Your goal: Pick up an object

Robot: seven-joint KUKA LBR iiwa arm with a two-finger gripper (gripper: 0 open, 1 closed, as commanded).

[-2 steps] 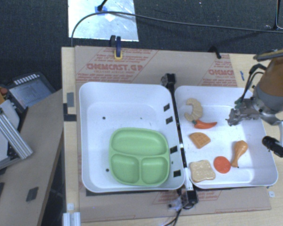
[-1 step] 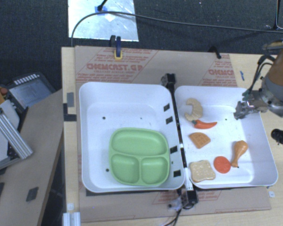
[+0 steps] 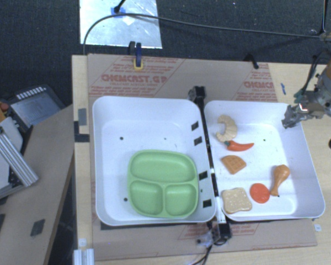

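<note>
Overhead, the arm entered from the right edge, its grey wrist hanging over the far right rim of the right bin (image 3: 311, 164). The tool (image 3: 291, 119) pointed down and leftward, dark and blurred at its tip, just above that bin's far right corner. Whether it was spread or pressed together could not be told, and nothing was seen in it.

Right bin: shallow white plastic, smooth, rounded corners. It carried six toy food pieces, all matte and moulded.
- croissant (image 3: 228, 127), pale tan, curved, at the far left.
- chili pepper (image 3: 240, 145), orange-red, slim and tapered, just near of the croissant.
- pizza-like wedge (image 3: 233, 164), orange-brown, flat, left of centre.
- bread slice (image 3: 236, 200), beige with a darker crust, at the near left corner.
- tomato slice (image 3: 259, 192), red, round and flat, just right of the bread.
- chicken drumstick (image 3: 279, 177), golden brown, bulbous at the far end and narrow toward the near end, touching or just beside the tomato slice.
All lay well apart from the tool.

Left bin (image 3: 107, 148): same white plastic. It held a green divided plate (image 3: 163, 183), glossy, rounded rectangle, one long compartment on the far side and two smaller ones nearer, sitting toward the near right.

Both bins rested on printed brown cardboard (image 3: 154, 76) on the tabletop (image 3: 49, 148).
</note>
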